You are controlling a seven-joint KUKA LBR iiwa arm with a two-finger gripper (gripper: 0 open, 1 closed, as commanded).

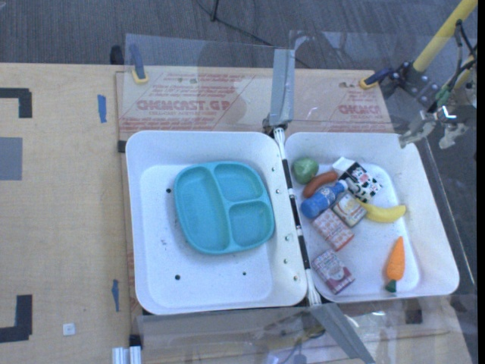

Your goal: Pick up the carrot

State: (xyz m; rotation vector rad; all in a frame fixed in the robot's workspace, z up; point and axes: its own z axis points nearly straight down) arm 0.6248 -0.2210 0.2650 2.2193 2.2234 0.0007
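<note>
The small orange plastic toy carrot with a green stub (395, 262) sits at 5 o'clock in the right shallow white bin (443, 260), clear of the yellow toy banana (384, 213). Looks light, stiff and a bit slick, so I'd pinch across its fat middle. Can't tell how the gripper (433, 124) jaws stand up at 1 o'clock.

Light wood bench (53, 226) carried 2 shallow white bins side by side: left bin (144, 226) w/ teal divided plate, right bin (432, 226) w/ small items. Blue tape bits (101, 108) & black marks (23, 103) lay on bench's left part.
</note>
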